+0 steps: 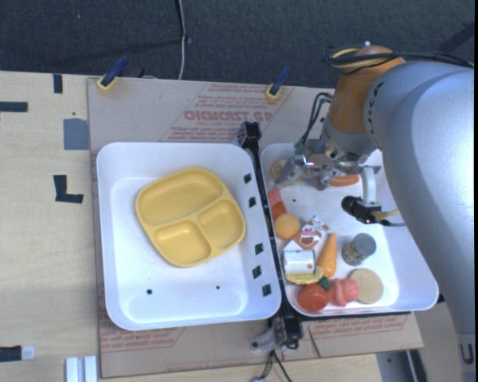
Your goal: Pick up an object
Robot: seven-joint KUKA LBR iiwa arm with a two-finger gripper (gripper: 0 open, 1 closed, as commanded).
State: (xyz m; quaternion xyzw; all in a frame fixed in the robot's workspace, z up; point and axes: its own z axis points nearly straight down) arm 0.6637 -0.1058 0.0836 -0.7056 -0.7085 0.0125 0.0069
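Observation:
My gripper (312, 165) hangs low over the far end of the right bin (406, 281), below the orange band of the arm. An orange sausage-shaped piece (345, 180) lies just to its right and a small tan piece (280, 168) just to its left. Nearer the front lie a round orange fruit (287, 227), a red-and-white packet (311, 234), a carrot (327, 254), a grey can (358, 249), a white box (299, 259), a banana (303, 278), a tomato (312, 297), a pink piece (344, 291) and a tan disc (367, 285). Nothing shows held in the gripper.
The left bin (119, 293) holds a yellow divided plate (190, 216). A black divider (261, 229) runs between the two bins. A red piece (275, 205) lies against the right bin's left wall. The arm's grey body covers the right side.

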